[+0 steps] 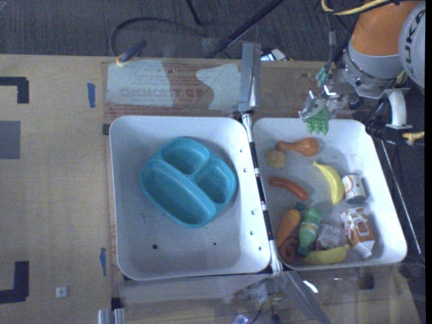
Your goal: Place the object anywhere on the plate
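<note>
Hovering at the upper right of the frame, the gripper [317, 117] grasps a small green object [318, 121] between its fingers over the right bin's [388, 201] top edge, so carrying it left to the blue plate [189, 181] remains undone.

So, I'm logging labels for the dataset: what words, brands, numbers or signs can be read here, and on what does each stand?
"KUK": black letters, cut off by the frame edge, on the grey KUKA arm's housing.
Red print on the clear plastic sheet taped to the bench: seen reversed, too blurred to read.
Small white can with red label: print too small to read.
White and orange carton: markings too blurred to read.
Grey packet: nothing legible.
</note>
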Controlling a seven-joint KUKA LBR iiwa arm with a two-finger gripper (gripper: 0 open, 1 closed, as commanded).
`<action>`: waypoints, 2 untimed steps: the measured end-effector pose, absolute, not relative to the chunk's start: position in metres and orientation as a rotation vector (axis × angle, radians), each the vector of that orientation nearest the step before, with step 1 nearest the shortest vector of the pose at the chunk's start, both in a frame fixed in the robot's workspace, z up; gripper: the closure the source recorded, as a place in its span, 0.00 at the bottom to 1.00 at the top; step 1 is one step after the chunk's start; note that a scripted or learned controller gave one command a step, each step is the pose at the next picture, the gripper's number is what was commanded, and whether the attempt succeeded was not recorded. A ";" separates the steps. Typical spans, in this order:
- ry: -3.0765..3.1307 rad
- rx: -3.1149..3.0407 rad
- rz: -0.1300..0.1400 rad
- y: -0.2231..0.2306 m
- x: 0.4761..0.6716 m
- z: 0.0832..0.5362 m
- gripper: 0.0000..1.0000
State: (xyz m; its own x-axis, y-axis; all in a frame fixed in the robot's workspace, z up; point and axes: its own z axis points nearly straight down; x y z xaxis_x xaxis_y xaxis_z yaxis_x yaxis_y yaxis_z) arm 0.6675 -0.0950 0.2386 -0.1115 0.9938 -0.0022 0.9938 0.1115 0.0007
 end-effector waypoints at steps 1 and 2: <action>2.570 1.810 -0.001 -0.032 0.620 0.213 1.00; 2.763 1.497 0.000 0.038 0.613 0.191 1.00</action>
